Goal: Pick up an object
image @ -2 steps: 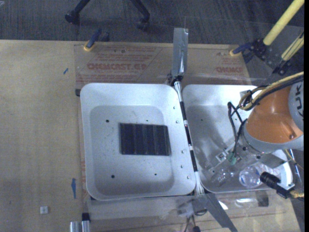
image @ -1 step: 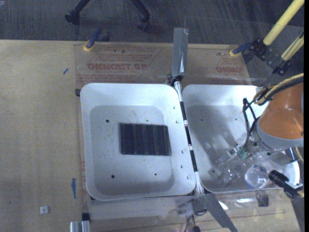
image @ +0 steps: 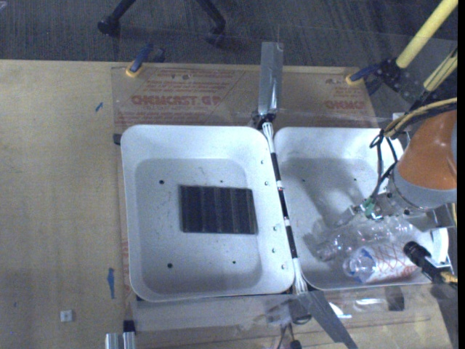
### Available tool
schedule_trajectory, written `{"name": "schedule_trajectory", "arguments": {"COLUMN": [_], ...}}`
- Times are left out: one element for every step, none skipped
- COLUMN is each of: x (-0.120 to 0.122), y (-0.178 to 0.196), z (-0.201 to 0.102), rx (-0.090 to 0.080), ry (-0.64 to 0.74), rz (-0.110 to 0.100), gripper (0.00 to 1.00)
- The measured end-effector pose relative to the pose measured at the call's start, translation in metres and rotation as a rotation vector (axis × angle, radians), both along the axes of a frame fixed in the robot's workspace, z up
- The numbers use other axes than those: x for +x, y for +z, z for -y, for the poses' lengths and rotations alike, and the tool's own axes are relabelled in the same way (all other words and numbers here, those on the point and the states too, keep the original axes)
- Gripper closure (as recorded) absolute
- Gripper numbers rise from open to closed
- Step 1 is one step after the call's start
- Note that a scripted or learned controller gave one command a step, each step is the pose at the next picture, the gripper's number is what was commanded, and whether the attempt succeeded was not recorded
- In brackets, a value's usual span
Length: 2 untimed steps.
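- From the overhead camera I look down on a tan worktop [image: 51,195] with a dark carpeted floor beyond its far edge, and two shallow white bins side by side.
- The left bin [image: 138,217] carries a dark ribbed panel [image: 218,209] flat on its floor.
- The right bin [image: 320,158] holds the thing I would go for: a crumpled clear plastic bottle [image: 356,242] with a blue cap end and a reddish label, lying in the near right corner.
- I judge it light, thin-walled, slick and springy; it will likely buckle or squirt out under a squeeze. Across the narrower crushed body seems the best hold to me.
- The arm [image: 432,158], with its orange band, hangs over the right bin's right side. The tool [image: 374,211] sits just above the bottle's far edge; I cannot tell how it is set, nor whether it touches the plastic.
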State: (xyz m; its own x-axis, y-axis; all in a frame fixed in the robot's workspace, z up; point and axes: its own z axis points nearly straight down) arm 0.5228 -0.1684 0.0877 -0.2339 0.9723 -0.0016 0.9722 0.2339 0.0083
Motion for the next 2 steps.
{"name": "schedule_trajectory", "arguments": {"x": [0.003,0.088], "y": [0.012,0.089], "z": [0.001,-0.074], "rx": [-0.002,-0.002], "ry": [-0.001,0.057], "rz": [0.010,-0.005], "gripper": [1.00,1.00]}}
